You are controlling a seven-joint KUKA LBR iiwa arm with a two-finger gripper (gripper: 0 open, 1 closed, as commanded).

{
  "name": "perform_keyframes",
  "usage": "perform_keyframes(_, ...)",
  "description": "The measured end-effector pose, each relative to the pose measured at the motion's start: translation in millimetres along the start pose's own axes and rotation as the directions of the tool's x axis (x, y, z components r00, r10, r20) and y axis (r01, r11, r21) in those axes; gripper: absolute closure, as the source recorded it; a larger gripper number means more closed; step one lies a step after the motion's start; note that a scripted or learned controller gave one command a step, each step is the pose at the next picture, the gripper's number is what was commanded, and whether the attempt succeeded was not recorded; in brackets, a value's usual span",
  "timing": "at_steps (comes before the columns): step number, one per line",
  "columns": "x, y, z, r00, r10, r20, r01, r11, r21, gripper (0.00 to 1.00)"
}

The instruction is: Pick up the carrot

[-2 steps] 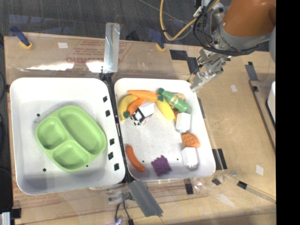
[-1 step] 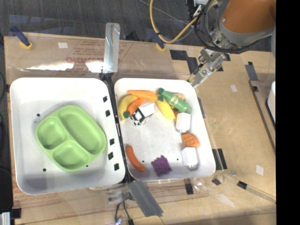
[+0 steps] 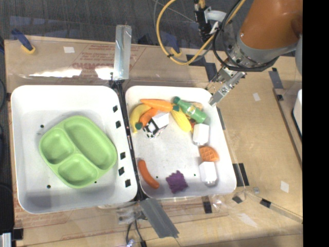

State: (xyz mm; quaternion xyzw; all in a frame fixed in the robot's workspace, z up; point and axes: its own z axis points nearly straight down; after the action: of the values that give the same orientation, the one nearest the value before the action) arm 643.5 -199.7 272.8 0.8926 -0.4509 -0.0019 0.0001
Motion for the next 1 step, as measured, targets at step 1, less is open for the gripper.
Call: perform_keyframes(1,1.6,-12.0,-20.3,0.956,-0.293,-0.006,0.293,0.956,0.005,1.0)
